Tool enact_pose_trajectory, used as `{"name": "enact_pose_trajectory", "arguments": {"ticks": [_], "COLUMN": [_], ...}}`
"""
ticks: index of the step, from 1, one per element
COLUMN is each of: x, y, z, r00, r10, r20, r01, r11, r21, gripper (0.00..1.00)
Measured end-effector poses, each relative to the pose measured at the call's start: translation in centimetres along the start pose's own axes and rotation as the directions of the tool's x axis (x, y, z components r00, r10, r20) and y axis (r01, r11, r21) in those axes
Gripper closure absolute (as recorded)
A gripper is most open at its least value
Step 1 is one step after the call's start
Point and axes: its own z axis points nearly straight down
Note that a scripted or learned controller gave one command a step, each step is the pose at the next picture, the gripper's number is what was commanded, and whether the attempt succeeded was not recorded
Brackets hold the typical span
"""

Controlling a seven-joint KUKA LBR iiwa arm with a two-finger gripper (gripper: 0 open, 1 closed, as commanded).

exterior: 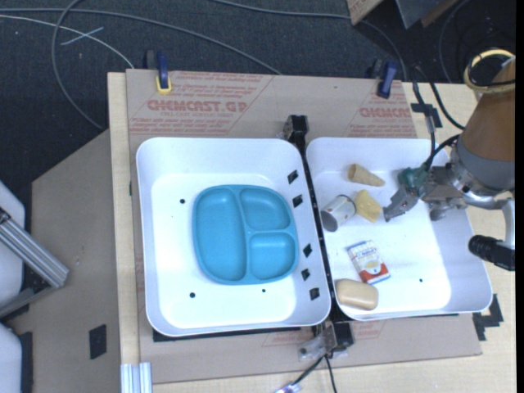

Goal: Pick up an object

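My gripper [403, 192] hangs over the middle of the right bin [458, 293], reaching in from the right. Its fingers look spread and nothing sits between them. Just to its left lies a yellow chunk [369, 208], and beside that a small grey cup [336, 212] on its side. A pale yellow wedge [365, 175] lies further back. Nearer the front are a red and white packet [368, 262] and a tan oval piece [357, 294].
The left bin [160, 219] holds a blue divided plate [245, 233]. A black divider with clips [304, 211] runs between the bins. The arm's grey wrist and orange band [490, 137] stand over the right bin's right edge.
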Motion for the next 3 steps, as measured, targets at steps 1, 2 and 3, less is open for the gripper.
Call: {"name": "enact_pose_trajectory", "arguments": {"ticks": [1,2,3], "x": [0.0,0.0,-1.1], "y": [0.3,0.8,0.7], "z": [-0.7,3.6,9.0], "r00": [1.000,1.000,1.000], "r10": [-0.004,-0.003,-0.002], "r20": [0.002,0.001,0.001], "r01": [0.004,0.003,0.002], "r11": [1.000,1.000,1.000], "r21": [-0.014,-0.010,-0.009], "gripper": [0.00,0.00,0.00]}}
